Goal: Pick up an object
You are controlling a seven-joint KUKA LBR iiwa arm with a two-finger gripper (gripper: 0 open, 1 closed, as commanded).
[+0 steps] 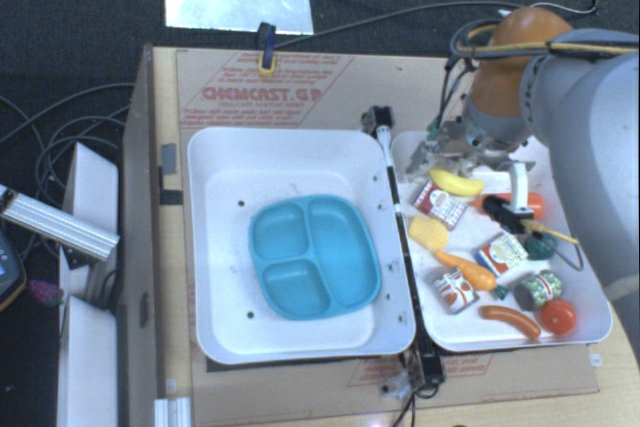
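My gripper (pixel 443 153) hangs over the far left part of the right bin (pixel 590 320), below the orange band on the wrist. It is just above a yellow banana (pixel 456 182), which lies clear of it on the bin floor. Toy foods fill that bin: a red and white box (pixel 440 204), a yellow wedge (pixel 429 233), an orange carrot (pixel 466 268), a small carton (pixel 500 253), a red and white can (pixel 455 289), a sausage (pixel 508 318), a tomato (pixel 558 316) and a green can (pixel 540 288).
The left bin (pixel 215 215) holds a blue divided plate (pixel 315 255). A divider rail (pixel 395 215) runs between the two bins. The grey arm (pixel 590 115) covers the right bin's far right corner.
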